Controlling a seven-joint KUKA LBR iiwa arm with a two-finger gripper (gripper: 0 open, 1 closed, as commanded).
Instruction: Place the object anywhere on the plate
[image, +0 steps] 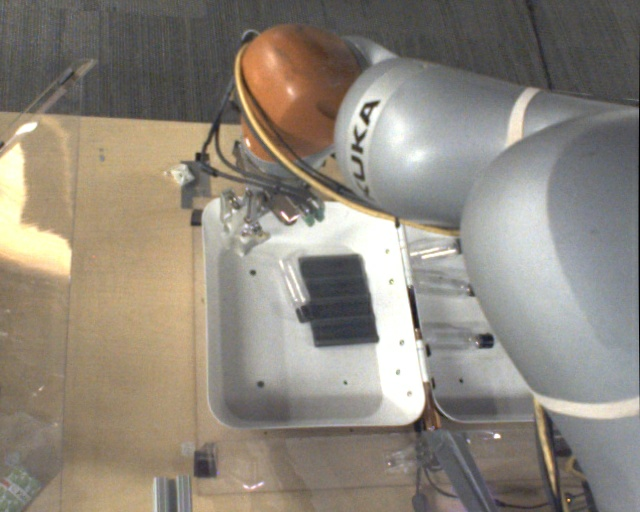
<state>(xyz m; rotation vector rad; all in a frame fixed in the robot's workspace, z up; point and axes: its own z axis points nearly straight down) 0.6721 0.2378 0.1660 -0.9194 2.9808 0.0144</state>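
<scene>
You have two shallow white bins on the pale wooden surface (110, 330). The left bin (235, 385) holds one dark ribbed rectangular block (338, 300), near its middle, with one clear plastic tube (291, 281) touching the block's left side. The right bin (470, 400) is largely covered by the grey arm (480, 150), lettered "KUKA". The hand (245, 222) sits at the left bin's far left corner; it is too blurred for you to tell whether it grips anything.
</scene>
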